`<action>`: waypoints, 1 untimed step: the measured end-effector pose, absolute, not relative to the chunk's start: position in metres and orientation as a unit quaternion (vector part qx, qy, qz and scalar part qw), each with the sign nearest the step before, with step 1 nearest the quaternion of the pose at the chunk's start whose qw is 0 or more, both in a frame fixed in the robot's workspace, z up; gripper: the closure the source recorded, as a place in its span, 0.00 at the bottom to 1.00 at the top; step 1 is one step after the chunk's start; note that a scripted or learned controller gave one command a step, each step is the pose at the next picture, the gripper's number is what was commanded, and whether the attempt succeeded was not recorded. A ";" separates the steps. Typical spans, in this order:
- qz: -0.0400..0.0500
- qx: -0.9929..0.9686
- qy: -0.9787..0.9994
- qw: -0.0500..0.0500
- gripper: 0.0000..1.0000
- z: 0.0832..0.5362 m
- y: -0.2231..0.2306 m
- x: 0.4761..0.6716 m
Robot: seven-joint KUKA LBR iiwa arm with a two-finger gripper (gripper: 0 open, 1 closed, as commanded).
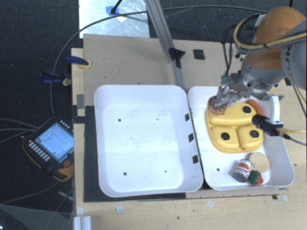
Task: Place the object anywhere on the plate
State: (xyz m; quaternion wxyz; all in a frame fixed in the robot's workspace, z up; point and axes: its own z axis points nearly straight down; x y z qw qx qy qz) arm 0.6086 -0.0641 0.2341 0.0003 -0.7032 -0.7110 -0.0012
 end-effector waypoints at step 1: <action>-0.001 -0.703 -0.711 0.000 1.00 0.242 -0.015 0.611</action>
